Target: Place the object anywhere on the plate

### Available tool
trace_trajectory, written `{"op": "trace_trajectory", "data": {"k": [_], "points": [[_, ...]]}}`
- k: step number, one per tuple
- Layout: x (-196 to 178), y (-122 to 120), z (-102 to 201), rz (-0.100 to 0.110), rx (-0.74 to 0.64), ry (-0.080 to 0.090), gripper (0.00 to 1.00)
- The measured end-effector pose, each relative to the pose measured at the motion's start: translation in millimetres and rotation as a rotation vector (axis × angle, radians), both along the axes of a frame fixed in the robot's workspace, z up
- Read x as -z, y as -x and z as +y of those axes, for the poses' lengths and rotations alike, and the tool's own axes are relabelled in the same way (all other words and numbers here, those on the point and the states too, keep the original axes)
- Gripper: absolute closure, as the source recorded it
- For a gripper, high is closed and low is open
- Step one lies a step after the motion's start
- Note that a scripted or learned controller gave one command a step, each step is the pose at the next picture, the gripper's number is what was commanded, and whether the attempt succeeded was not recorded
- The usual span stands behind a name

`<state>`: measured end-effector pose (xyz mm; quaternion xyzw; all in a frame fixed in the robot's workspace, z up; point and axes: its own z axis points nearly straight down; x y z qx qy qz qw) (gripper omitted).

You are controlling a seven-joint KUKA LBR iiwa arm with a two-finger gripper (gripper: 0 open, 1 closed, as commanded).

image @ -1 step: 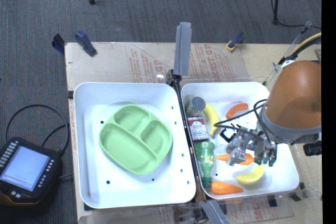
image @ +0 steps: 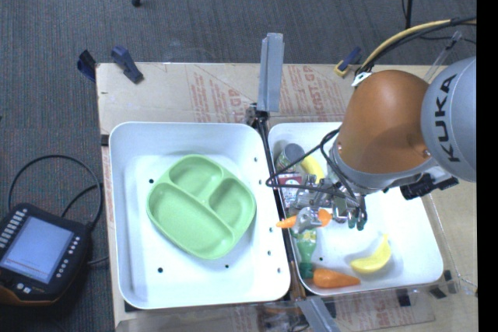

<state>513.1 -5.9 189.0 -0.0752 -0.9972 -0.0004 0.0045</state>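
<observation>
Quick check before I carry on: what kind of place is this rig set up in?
Probably a robotics lab or test cell, not a kitchen: grey office carpet, a teach pendant on the floor, and a makeshift cardboard-topped bench bearing two white bins with toy food.

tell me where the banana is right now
The banana lies in the right bin, near its front right corner, just above and right of a carrot.

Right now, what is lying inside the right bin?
In the right bin: a yellow banana, an orange carrot, a green bottle and another orange piece. The arm covers the bin's upper part.
</observation>
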Motion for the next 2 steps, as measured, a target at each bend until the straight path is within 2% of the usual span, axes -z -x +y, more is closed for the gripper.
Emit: {"op": "trace_trajectory", "data": {"k": [1,2], "points": [[-24.8,-70.7,97.1,-0.002,0.067,0.002,1.00],[-24.7,-70.7,97.2,-0.002,0.067,0.002,0.00]]}}
